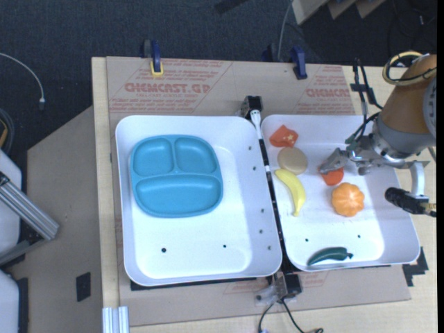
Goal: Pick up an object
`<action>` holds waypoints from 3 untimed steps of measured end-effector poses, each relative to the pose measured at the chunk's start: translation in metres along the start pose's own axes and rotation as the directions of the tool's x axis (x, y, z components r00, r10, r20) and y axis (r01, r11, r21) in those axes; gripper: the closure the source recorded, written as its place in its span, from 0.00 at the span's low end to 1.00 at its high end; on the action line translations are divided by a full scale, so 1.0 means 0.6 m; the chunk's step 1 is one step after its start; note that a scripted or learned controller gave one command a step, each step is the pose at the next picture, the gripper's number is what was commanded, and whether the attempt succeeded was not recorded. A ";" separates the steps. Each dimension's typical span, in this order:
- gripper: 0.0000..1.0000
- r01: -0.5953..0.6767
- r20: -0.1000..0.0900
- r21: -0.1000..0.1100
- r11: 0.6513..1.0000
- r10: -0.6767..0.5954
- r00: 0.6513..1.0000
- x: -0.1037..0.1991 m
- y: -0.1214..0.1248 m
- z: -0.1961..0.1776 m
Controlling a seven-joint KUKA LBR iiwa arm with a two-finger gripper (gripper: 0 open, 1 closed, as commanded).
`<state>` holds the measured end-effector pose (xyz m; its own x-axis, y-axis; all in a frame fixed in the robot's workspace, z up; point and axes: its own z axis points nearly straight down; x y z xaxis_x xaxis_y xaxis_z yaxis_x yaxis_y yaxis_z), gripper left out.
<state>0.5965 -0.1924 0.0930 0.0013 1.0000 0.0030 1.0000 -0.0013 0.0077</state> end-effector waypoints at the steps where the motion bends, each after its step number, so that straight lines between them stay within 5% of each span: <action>1: 1.00 0.003 0.003 -0.010 1.000 -0.003 1.000 0.000 0.005 -0.026; 3: 1.00 0.003 0.006 0.000 1.000 -0.003 1.000 0.005 0.014 -0.222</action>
<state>0.6039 -0.1896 0.2264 -0.0016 1.0000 -0.0033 1.0000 0.0016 0.0076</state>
